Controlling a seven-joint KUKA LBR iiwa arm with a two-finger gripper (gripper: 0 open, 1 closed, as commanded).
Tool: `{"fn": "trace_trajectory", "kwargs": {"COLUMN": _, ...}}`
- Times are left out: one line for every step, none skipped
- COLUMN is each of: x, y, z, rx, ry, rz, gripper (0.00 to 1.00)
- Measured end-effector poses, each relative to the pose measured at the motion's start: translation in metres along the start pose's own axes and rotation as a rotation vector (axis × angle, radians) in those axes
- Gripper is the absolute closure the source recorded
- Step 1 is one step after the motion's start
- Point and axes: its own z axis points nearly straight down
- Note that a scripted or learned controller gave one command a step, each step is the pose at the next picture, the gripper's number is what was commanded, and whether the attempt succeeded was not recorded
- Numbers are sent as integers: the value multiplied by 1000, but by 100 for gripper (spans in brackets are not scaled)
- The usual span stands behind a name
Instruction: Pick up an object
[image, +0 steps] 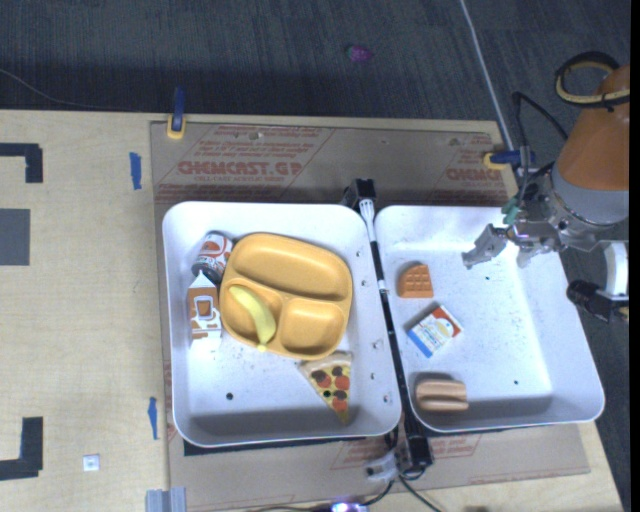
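I see a hot dog (441, 394) at the right bin's (560, 395) near edge, then a carton (433, 330) and a waffle (414, 280). Farther back the gripper (505, 245) hovers with fingers apart, holding nothing.

Right bin (560, 330): waffle (415, 280), small carton (434, 331) and hot dog (441, 394) sit along its left side, well apart; right half open floor. Left bin (180, 300): yellow tray (285, 293) covers the middle, a can (210, 257) and possibly a box wedged left; pizza slice (332, 381) beside tray. Front-left corner open.
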Motion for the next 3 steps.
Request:
{"fn": "trace_trajectory", "kwargs": {"x": -1, "y": -42, "z": 94, "rx": -6, "ry": -2, "rz": 2, "gripper": 0}}
{"fn": "trace_trajectory", "kwargs": {"x": 33, "y": -109, "z": 105, "rx": -19, "ry": -7, "rz": 2, "gripper": 0}}
{"fn": "trace_trajectory", "kwargs": {"x": 44, "y": -109, "z": 105, "rx": -20, "ry": -13, "rz": 5, "gripper": 0}}
